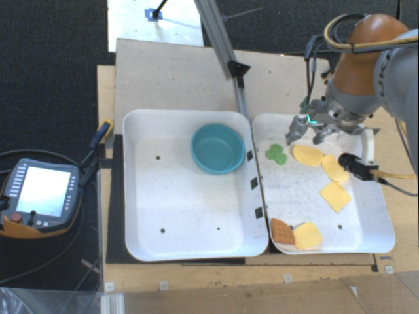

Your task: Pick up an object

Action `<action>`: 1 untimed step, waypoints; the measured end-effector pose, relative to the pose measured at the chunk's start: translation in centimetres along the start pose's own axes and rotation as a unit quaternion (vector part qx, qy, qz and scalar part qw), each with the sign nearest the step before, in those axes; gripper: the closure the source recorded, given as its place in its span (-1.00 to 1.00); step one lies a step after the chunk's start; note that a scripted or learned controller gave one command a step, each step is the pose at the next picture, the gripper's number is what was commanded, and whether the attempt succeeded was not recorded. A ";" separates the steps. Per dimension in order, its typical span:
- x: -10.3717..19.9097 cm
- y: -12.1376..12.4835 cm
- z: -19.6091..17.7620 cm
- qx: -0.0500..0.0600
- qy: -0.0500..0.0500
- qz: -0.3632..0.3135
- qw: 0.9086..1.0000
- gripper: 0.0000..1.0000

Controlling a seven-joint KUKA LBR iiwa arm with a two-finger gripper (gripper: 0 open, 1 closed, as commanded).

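My gripper (306, 135) hangs over the back of the right bin (366, 241), its two fingers spread apart with nothing between them. Just below it lies a yellow oval piece (307, 154), and a small green piece (276, 154) sits to its left. Further right are another yellow piece (334, 169) and a yellow square slice (336, 196). At the bin's front left corner lie a brown piece (282, 231) and a yellow piece (308, 236) side by side.
A teal bowl (217, 148) stands at the back right of the left bin (150, 241). A pendant with a screen (39, 195) lies left of the bench. A metal rod (219, 34) slants down to the bins' shared rim.
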State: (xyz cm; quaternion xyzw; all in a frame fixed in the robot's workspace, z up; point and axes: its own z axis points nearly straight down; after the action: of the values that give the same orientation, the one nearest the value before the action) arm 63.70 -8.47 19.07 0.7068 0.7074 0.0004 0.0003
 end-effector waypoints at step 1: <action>0.0 0.0 0.0 0.000 0.000 0.000 1.000 -1.00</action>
State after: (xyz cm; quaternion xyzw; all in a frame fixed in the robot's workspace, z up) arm 63.70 -8.47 19.07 0.7068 0.7074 0.0004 0.0003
